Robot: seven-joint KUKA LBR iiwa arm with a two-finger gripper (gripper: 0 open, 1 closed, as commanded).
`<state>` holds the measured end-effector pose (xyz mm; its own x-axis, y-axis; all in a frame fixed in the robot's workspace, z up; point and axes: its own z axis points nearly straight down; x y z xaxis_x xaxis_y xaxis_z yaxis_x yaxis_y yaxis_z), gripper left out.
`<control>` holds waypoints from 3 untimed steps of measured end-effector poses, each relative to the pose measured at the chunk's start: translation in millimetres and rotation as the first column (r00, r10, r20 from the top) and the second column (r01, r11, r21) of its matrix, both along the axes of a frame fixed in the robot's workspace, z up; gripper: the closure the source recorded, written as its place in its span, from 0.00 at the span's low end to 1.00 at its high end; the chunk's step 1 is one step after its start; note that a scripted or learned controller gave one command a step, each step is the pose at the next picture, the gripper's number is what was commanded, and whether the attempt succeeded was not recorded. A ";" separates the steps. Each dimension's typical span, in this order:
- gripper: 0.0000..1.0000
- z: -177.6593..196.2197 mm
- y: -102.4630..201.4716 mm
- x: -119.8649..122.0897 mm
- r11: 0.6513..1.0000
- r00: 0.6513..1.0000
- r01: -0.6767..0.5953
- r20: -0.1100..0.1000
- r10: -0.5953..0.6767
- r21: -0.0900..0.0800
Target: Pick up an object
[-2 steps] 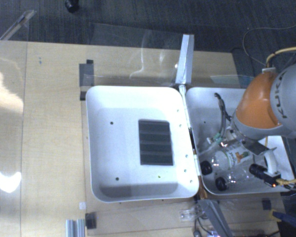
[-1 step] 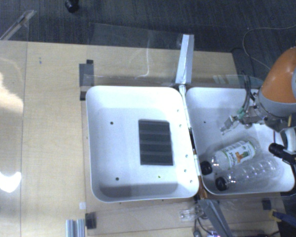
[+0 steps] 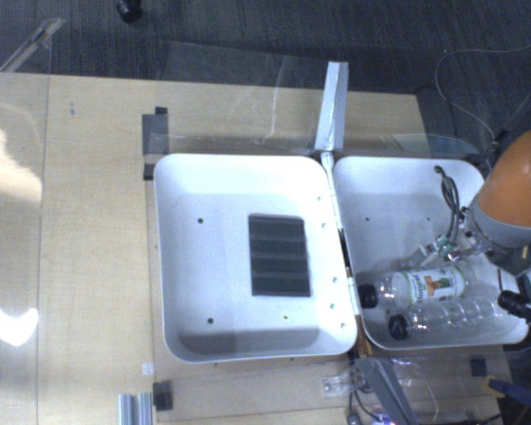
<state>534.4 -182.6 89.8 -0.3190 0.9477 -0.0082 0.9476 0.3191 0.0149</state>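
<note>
Gripper (image 3: 444, 244) is hanging low over the right bin (image 3: 380, 184), coming in under the big grey arm with its orange band (image 3: 518, 189) at the right side of the view, and honestly the tool is a tangle of metal and cable from up here, so how its jaws are standing I cannot tell, and nothing is showing as caught in it. Working down from the big stuff: the left bin (image 3: 203, 255) is sitting beside it with only a dark ribbed rectangular block (image 3: 280, 255) lying flat near its middle, well apart from the tool and across the divider. The action is all in the right bin, where two clear bottles are lying on their sides along the near wall. The larger one, a clear bottle with an orange-and-white label (image 3: 420, 286), is resting just below and a little to the left of the gripper, its long axis running roughly left to right across the bin, black cap pointing left toward the divider. A second clear bottle (image 3: 442, 317) is lying beside it, closer to the near rim, on much the same line, its black cap also at the left end. So the labelled bottle is looking like the nearer target: the tool is sitting close above its right half, and I am judging that a grasp would need the fingers closing across that left-right axis, not along it.
</note>
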 end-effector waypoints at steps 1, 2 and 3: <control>0.00 55.1 57.6 11.2 1.000 1.000 -0.022 -0.009 0.022 0.002; 0.00 0.2 4.5 -32.5 1.000 1.000 0.000 0.000 0.000 0.001; 0.00 0.1 -18.9 -39.6 0.979 0.979 0.204 0.003 -0.204 0.007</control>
